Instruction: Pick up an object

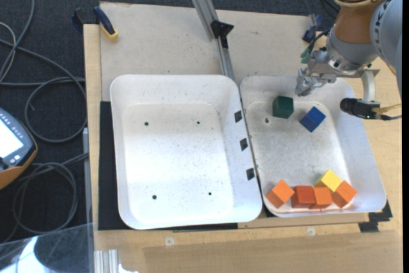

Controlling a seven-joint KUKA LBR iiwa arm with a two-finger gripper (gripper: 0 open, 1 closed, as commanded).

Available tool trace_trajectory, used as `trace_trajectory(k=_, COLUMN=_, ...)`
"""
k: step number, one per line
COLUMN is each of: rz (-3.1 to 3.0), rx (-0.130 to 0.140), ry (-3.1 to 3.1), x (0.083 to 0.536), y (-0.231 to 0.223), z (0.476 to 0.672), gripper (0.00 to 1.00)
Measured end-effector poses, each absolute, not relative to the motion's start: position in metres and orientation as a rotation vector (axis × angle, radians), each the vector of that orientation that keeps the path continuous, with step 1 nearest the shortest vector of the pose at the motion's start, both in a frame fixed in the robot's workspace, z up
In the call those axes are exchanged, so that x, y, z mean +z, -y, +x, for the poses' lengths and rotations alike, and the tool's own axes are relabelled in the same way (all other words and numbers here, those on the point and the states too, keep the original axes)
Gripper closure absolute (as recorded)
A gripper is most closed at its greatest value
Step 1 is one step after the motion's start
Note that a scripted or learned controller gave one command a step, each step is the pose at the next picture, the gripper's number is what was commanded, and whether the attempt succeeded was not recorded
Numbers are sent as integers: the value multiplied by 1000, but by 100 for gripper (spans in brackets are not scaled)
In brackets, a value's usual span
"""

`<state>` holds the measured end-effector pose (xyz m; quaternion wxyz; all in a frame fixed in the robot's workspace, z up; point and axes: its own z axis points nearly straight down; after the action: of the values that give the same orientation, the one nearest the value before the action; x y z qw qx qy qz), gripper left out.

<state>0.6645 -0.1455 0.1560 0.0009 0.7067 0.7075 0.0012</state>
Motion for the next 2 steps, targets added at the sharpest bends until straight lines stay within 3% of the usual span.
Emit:
trace_trajectory(k=1, rz=2214, rx=9, ry=-2218, x=220, y=140, z=663, gripper=100)
trace_trajectory(k=2, rz=2216, rx=7, ry=-2219, x=251, y=140, z=665, gripper=100)
